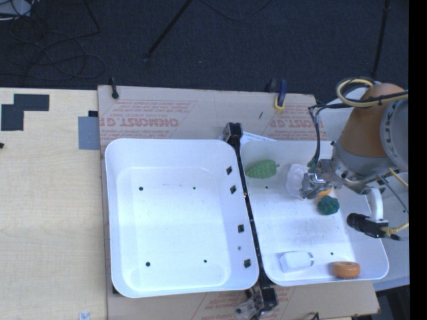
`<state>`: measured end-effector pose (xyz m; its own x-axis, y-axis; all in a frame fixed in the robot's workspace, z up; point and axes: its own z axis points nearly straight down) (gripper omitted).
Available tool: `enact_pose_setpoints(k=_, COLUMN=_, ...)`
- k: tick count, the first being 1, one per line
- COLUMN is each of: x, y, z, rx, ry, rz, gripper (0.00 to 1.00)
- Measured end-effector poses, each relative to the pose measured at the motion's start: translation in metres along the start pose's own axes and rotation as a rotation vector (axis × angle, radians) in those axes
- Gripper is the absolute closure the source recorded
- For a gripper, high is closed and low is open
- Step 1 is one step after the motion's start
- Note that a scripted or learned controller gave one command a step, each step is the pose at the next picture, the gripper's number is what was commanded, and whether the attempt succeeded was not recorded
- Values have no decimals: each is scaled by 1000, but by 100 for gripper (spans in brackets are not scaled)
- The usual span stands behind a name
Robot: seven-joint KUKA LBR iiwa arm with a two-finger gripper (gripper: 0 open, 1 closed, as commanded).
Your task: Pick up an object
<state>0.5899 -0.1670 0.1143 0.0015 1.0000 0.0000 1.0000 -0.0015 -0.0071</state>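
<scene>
The right bin [303, 235] holds a light green leafy object [261, 169] near its back left, a clear plastic object [295, 177] in the middle back, a dark teal ball [328, 207] at the right, a white block [295, 261] near the front and an orange disc [345, 269] at the front right corner. My gripper [312, 187] reaches in from the right and sits low between the clear object and the teal ball, close against both. A small orange piece shows just beside the gripper.
The left bin [127, 179] stands beside the right one, joined by a black divider strip [241, 205]. Both rest on cardboard [167, 115]. A blue and yellow clamp [280, 99] grips the cardboard's back edge. Cables hang from the arm at the right.
</scene>
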Motion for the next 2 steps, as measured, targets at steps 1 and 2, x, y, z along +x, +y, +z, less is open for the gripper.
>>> enact_pose_setpoints(k=1, x=11, y=7, z=26, rx=-6, ry=-1, rz=-3, gripper=100)
enact_pose_setpoints(k=2, x=-37, y=3, z=19, rx=-6, ry=-2, rz=1, gripper=100)
